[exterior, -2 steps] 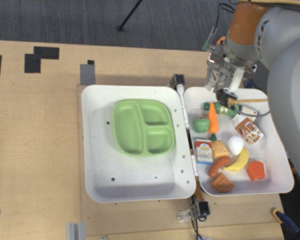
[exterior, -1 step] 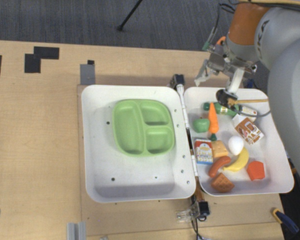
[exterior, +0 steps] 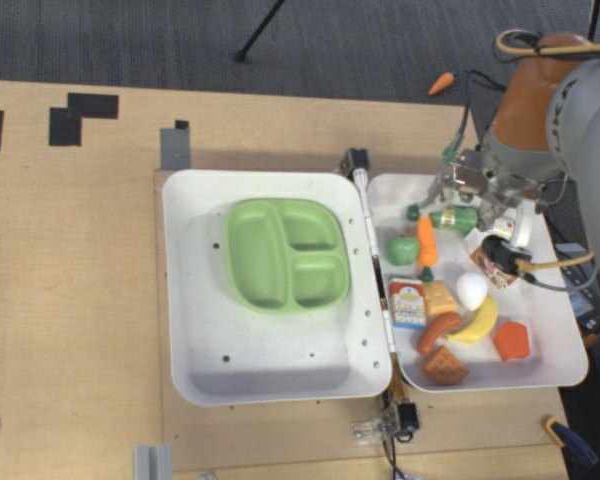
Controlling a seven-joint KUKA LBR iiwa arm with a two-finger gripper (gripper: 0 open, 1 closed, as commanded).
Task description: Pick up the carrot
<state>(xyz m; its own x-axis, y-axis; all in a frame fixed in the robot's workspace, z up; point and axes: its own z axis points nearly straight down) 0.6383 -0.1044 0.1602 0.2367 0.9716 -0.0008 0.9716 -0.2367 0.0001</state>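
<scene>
The carrot [exterior: 426,240] is a small orange stick lying lengthwise near the left wall of the right bin [exterior: 560,368]. It lies between a green bottle [exterior: 452,217] and a green round vegetable [exterior: 403,250]. My gripper [exterior: 462,194] hangs over the far part of the right bin, just right of and beyond the carrot's top end and above the green bottle. Its metal fingers [exterior: 435,196] look spread, with nothing held between them.
The right bin also holds a juice carton [exterior: 407,304], an egg [exterior: 471,290], a banana [exterior: 477,323], a sausage [exterior: 438,330], a red block [exterior: 512,341] and a snack packet [exterior: 495,258]. A green divided tray [exterior: 286,253] sits in the left bin [exterior: 195,368]. A small orange object [exterior: 439,83] lies on the floor beyond the bench.
</scene>
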